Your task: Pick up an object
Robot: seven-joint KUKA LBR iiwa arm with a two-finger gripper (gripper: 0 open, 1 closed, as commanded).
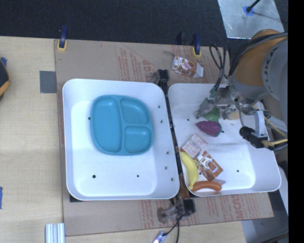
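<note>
While the left bin [71, 135] carries just a blue divided plate [122, 124], lying flat a little toward its far side, everything else sits to the right of that bin. Just beyond the bin's far right corner, out on the brown cardboard [111, 59], lies a small snack packet [186, 67]. The right bin [258, 171] touches the left bin along their shared edge. Close to that shared edge, at the near end, a yellow banana [189, 170] lies lengthwise, with a red-orange sausage [207, 187] at its near tip, against the bin's front wall. A little farther from the left bin are two printed packets, one white and red [194, 146], the other brown and white [210, 167], overlapping at a corner. Farther in, toward the far half, rests a purple bunch of grapes [210, 128]. The gripper [213, 107] hangs directly above and just behind the grapes, its metal fingers pointing down and toward the left bin; nothing is seen between them, and whether they are spread or closed I cannot tell. The grey arm with its orange band [253, 59] enters farthest from the left bin.
</note>
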